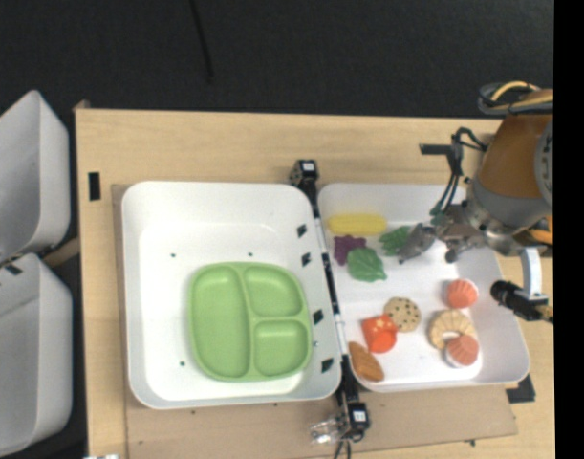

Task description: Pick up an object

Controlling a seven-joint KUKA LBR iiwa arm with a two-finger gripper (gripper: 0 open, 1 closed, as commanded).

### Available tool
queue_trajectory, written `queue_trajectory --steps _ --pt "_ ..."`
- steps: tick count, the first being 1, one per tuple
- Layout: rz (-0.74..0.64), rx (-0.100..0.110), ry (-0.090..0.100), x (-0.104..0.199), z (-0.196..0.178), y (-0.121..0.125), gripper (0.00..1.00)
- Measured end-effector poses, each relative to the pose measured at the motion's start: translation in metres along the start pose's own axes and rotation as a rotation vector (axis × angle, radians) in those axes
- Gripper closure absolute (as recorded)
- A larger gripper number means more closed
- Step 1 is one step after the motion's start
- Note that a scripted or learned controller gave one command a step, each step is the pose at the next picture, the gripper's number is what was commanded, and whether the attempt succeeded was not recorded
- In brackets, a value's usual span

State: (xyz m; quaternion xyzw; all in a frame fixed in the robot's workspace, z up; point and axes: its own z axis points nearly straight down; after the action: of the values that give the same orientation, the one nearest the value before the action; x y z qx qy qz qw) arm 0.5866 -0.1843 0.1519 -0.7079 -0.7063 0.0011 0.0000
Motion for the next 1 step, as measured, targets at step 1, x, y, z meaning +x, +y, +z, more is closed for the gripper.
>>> queue_trajectory --steps 1 --pt "0.002 0.001 0.000 -0.0008 0.0526 -0.0006 0.00"
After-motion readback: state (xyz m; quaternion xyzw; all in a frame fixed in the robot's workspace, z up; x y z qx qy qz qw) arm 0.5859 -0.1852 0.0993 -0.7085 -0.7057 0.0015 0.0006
